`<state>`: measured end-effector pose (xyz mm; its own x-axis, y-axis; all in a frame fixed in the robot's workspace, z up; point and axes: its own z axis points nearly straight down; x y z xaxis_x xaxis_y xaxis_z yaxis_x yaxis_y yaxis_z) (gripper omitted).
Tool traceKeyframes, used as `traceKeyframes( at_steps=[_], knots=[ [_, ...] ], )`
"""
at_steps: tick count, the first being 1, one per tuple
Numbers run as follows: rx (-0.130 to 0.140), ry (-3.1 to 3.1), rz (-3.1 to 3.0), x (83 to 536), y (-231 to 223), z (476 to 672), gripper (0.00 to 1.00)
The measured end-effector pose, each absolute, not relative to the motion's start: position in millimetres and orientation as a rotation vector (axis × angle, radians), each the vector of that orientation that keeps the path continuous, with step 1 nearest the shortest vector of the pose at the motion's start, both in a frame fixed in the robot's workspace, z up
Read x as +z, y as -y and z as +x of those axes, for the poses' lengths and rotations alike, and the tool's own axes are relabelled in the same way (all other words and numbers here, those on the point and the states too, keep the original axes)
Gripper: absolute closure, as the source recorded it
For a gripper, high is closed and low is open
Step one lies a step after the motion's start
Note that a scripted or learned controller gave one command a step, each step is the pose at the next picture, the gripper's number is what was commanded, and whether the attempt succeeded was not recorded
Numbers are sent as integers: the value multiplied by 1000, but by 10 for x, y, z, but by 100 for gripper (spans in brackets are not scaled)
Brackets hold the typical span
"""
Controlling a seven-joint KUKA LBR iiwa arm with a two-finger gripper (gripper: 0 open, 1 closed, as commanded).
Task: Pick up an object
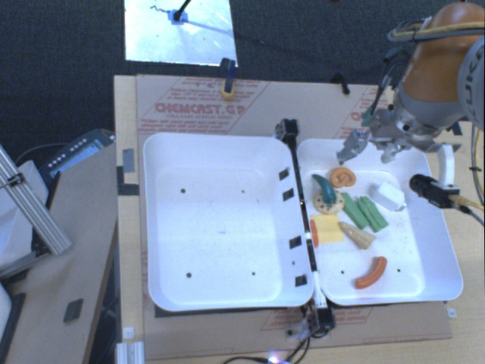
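Dark carpet surrounds the bench (189,97), whose right bin (432,279) holds the toy food. At that bin's far edge hangs the end effector (371,149), fingers spread and gripping nothing. An orange ring (342,177) lies just below and slightly left of it, the nearest piece; the sausage (370,272) sits well apart, lying diagonally.
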<state>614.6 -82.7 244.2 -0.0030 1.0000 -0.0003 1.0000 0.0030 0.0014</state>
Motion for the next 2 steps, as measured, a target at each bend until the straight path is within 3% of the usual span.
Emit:
traceKeyframes(
  at_steps=[1,2],
  knots=[
    [5,-2225,2213,2554,824,6154,100],
    [-11,-2228,2228,1012,878,5767,100]
  ],
)
